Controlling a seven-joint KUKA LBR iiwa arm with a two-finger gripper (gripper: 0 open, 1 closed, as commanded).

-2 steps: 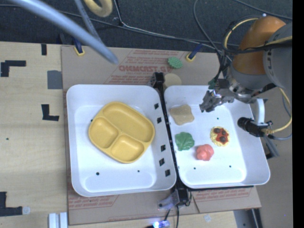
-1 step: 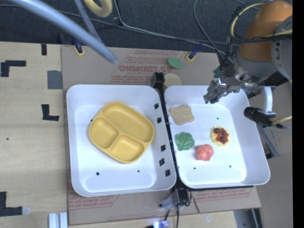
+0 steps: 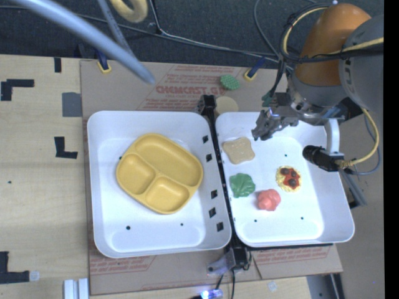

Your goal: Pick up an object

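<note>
The right bin [image 3: 336,223] holds several small food pieces: a tan toast slice [image 3: 237,150], a green broccoli-like piece [image 3: 242,184], a red strawberry-like piece [image 3: 268,200] and a yellow piece with red and dark spots [image 3: 288,178]. My gripper [image 3: 264,129] hangs over the bin's back part, just right of and above the toast slice, its dark fingers pointing down to the left. I see nothing between them.
A yellow divided plate [image 3: 159,172] lies in the left bin [image 3: 103,229]. A green piece [image 3: 229,81] and a pale round piece [image 3: 227,104] lie on the cardboard behind the bins. A black clip divider [image 3: 215,161] joins the bins. Cables loop around the arm at right.
</note>
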